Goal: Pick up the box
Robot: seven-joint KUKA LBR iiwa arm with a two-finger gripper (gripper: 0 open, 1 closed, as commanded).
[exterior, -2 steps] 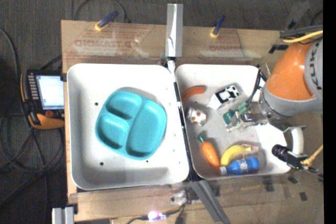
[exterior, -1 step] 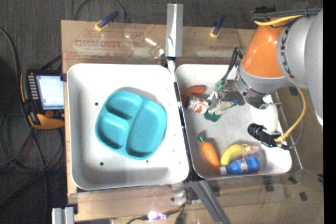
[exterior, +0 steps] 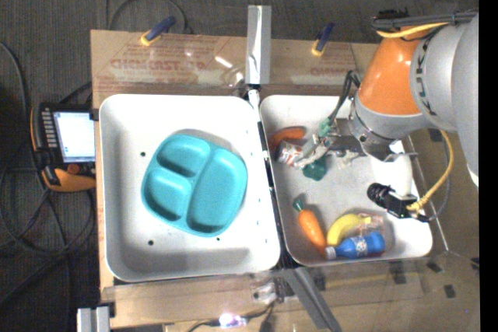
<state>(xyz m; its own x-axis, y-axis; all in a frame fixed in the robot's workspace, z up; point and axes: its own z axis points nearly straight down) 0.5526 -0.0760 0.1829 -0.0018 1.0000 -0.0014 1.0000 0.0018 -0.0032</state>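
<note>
While arm (exterior: pixel 420 82) reaches in from right over right bin (exterior: pixel 424 249), hand (exterior: pixel 323 142) sits low at bin's upper left; open or closed, cannot tell. Small box (exterior: pixel 291 155), red-and-white, lies just left of hand, touching or nearly so, beside orange-red item (exterior: pixel 286 135) and teal object (exterior: pixel 315 169). Carrot (exterior: pixel 311 225), banana (exterior: pixel 348 227), blue bottle (exterior: pixel 359 246) near bin's front. Left bin (exterior: pixel 117 245) holds teal divided tray (exterior: pixel 194 183). Pendant (exterior: pixel 64 144) off table's left.

One fixed overhead camera, slanted down on both bins (exterior: pixel 109 167)
</note>
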